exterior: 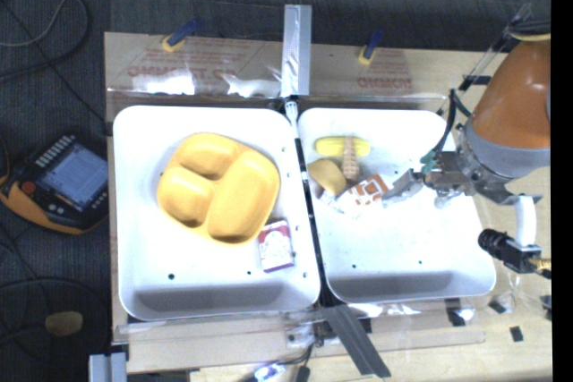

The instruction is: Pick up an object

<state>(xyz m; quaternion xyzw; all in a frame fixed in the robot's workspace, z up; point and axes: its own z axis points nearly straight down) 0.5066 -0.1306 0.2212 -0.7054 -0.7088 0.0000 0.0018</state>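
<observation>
bench (421, 67): wooden, bears two white bins side by side.
left bin (134, 282): holds a yellow tray and a small card.
right bin (412, 273): holds a cluster of small things near its upper left.
arm (512, 116): reaches in over the right bin's right edge.
tray (218, 186): yellow, three-lobed, middle of left bin.
gripper (405, 184): low in the right bin, just beside the packet; cannot tell how its jaws stand.
card (276, 246): below the tray.
packet (363, 192): orange and white.
corn (342, 146): yellow, above the packet.

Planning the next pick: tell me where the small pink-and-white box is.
The box lies in the left bin, near its front right corner, just below the big yellow tray and beside the divider between bins.
</observation>
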